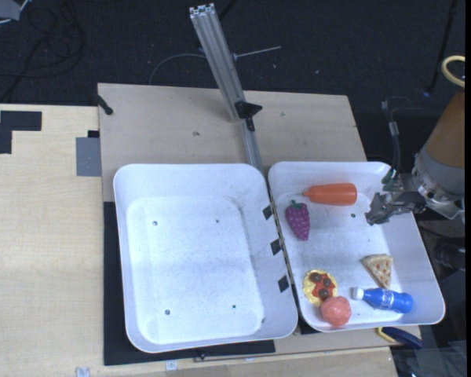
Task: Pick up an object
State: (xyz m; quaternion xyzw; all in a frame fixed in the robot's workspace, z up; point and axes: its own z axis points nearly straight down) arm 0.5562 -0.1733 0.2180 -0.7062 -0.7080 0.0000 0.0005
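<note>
I am watching the gripper [379,210] hanging over the right edge of the right bin [341,171], reaching in from the right on the grey arm [443,171] with its orange band. The dark fingers are pointing left and down toward the bin floor, but they are blurring into one dark shape from here, so I cannot tell whether they are apart or together. Nothing is sitting visibly between them.

The objects are all lying in the right bin. The orange carrot [330,194] is resting near the bin's far side, just to the left of the gripper and a little farther back. The purple grape bunch [298,219] is lying left of the gripper, close to the divider between the bins. The pizza slice [379,270] is sitting nearer the camera, below the gripper and apart from it. Along the near edge I am seeing the blue bottle [385,298], the pink-red ball [337,311] just left of it, and a small yellow and red toy [319,285] touching or nearly touching the ball.

The left bin [141,179] is sitting beside the right one on the wooden bench [47,234], and a metal rail [222,61] is slanting up behind both bins.
</note>
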